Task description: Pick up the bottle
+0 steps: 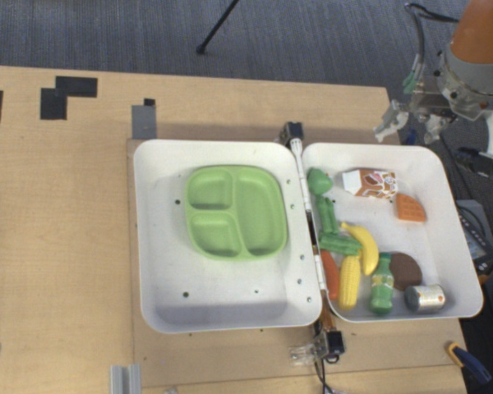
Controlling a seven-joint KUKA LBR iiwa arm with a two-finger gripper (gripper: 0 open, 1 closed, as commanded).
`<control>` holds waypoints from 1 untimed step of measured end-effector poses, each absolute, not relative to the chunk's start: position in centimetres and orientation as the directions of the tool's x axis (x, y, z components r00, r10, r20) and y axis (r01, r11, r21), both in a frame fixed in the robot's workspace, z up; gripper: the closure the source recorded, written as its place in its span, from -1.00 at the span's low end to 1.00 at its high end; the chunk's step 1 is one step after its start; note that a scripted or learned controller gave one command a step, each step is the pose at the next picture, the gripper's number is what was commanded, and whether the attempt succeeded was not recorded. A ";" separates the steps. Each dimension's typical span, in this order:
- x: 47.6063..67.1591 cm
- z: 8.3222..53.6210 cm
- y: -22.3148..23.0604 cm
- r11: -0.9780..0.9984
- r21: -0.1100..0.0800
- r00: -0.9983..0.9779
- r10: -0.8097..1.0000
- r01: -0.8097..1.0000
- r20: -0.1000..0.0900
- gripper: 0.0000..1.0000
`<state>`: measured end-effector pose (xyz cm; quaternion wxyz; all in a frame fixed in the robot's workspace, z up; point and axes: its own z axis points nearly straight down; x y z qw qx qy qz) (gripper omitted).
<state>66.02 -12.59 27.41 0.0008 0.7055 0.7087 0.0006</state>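
Right now tool (407, 121) hovers past right bin's far edge, grip state unclear; bottle (381, 293) lies near front edge, awaiting approach.

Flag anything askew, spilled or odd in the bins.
Nothing spilled or damaged. The toys lie jumbled in the right bin, the green bottle on its side beside the bananas. The green tray sits flat in the left bin.
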 end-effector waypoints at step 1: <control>66.1 28.5 -12.5 0.009 0.006 -0.009 1.000 1.000 -0.001 1.00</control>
